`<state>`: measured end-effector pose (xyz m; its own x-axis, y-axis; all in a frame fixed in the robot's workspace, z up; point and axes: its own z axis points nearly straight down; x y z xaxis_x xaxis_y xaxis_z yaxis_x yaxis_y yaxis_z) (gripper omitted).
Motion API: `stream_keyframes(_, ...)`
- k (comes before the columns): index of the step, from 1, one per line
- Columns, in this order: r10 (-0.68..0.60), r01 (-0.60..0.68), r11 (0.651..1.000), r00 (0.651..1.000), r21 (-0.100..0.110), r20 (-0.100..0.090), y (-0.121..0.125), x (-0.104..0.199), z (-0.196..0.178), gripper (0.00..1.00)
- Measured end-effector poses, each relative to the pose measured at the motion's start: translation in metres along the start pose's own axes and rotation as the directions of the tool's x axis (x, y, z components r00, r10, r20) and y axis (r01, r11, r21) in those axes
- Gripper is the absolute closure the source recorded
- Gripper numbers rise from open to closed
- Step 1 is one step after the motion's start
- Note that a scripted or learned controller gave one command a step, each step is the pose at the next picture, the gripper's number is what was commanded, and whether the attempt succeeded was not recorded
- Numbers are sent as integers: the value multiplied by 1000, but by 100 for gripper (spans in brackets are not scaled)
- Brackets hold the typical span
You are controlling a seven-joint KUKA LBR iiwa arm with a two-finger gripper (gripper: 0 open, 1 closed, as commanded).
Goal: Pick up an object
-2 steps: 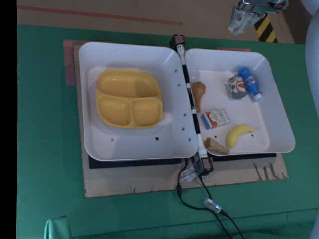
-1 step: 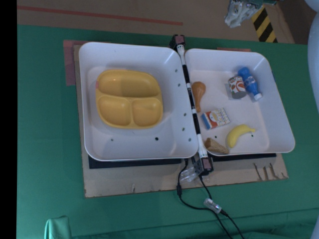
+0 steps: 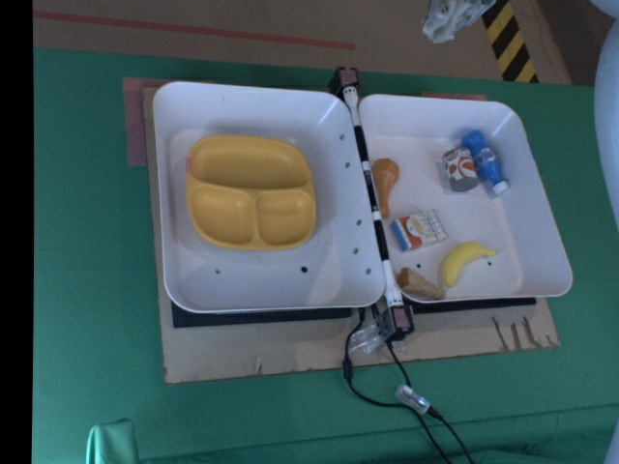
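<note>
The end effector point(image 3: 447, 19) hangs at the top of the view, above the far edge of the counter point(image 3: 87, 259) and beyond the right bin point(image 3: 542, 230), with nothing between its pale fingers point(image 3: 437, 25); they point down and look slightly spread, but whether they are released or clenched I cannot tell. All the loose things lie nearer the camera than the end effector, in the right bin. Closest to it are a blue bottle point(image 3: 485, 161) and a small can point(image 3: 459, 169), touching each other side by side, below and a little right of it. Below and left of it, by the bin's left wall, lies a brown drumstick point(image 3: 385, 180). Further on sits a small carton point(image 3: 418, 230), then a banana point(image 3: 463, 262) just right of that, and a piece of bread point(image 3: 419, 282) at the bin's near left corner, the farthest from the end effector. Well off to its left, the left bin point(image 3: 184, 124) holds a yellow divided tray point(image 3: 250, 190). Black cables point(image 3: 387, 385) trail across the counter in front of the bins.
</note>
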<state>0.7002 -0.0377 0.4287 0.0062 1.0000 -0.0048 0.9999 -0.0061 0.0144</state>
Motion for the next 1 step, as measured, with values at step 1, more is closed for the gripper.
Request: stream_keyframes(1, 1, -1, 1000, 1000, 6, 1, 0, -26, 34, 100)
